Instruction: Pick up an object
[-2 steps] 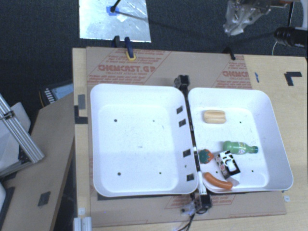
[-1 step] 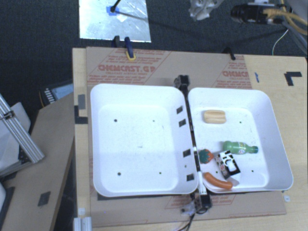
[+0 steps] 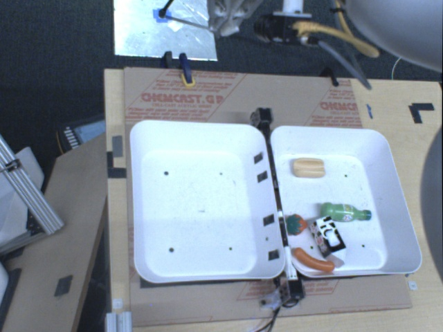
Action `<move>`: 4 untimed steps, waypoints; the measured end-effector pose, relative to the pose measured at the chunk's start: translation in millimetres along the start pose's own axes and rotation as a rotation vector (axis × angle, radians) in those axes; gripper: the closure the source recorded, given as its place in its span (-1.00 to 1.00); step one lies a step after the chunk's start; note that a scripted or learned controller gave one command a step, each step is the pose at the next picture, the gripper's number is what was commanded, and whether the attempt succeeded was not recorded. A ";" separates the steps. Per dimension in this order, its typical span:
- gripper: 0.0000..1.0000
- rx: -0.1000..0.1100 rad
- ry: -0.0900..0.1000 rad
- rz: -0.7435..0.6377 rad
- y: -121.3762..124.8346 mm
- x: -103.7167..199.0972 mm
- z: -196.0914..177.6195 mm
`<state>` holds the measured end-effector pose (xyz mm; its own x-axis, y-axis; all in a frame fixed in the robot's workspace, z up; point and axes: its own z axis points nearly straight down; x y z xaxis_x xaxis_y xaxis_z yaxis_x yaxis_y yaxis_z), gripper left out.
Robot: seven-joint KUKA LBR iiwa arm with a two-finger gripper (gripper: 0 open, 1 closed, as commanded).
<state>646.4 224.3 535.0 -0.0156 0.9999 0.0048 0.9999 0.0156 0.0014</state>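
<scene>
we see the gripper [image 3: 232,9] at the top of the view, raised well above the bench and beyond the far edge of the board [image 3: 208,92], over a shiny sheet [image 3: 149,26] lying on dark floor. nothing sits between its fingers; we cannot tell whether they are apart or together, as they blur into one pale wedge. the grey arm [image 3: 394,12] fills the upper right corner, with yellowish cables [image 3: 332,33] running beside it.

two white bins sit side by side on the board. the left bin [image 3: 149,140] shows its bare floor with a few small dark dots. the right bin [image 3: 387,164] holds all the objects we can count:

- a tan bun [image 3: 308,167], lying flat toward the far middle of the bin, well apart from the rest.
- a green bottle [image 3: 345,213], on its side, neck pointing right, near the bin's middle.
- a black and white box [image 3: 328,235], tilted, just below the bottle's left end.
- a small orange and teal piece [image 3: 296,224], close to the left wall, just beside the box; its kind we cannot make out.
- an orange sausage [image 3: 313,261], lying along the near wall, just below the box and close to it.

black clips [image 3: 266,199] run down the seam between the bins. a blue and yellow clamp [image 3: 185,71] stands at the board's far edge.
</scene>
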 end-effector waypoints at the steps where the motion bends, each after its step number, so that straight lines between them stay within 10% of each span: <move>1: 1.00 0.018 -0.011 0.024 -40.4 -132.1 195.4; 2: 1.00 -0.019 -0.004 0.018 -62.9 -169.0 36.1; 3: 1.00 0.016 -0.006 0.017 -65.0 -187.8 251.9; 4: 1.00 -0.001 -0.003 0.008 -68.8 -151.9 235.7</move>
<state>580.3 72.5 298.5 -0.0072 1.0000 0.0017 1.0000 0.0072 0.0025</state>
